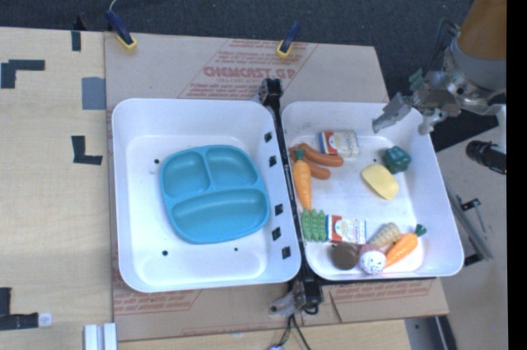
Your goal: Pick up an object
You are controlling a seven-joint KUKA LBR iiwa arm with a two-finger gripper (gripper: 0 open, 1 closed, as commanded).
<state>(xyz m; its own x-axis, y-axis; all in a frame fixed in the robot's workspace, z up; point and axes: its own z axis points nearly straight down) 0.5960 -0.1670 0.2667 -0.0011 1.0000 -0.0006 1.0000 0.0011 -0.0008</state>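
Lying nearest in the right bin are a small carrot, a brown piece and a carton. Farther in sit a yellow piece, a long carrot, a sausage and a green piece. The left bin holds a blue divided plate. The gripper hangs over the right bin's far corner, just beyond the green piece; its fingers look apart, with nothing between them.

Wood bench carries cardboard sheet; two white bins, left bin, right bin, sit side by side on it.
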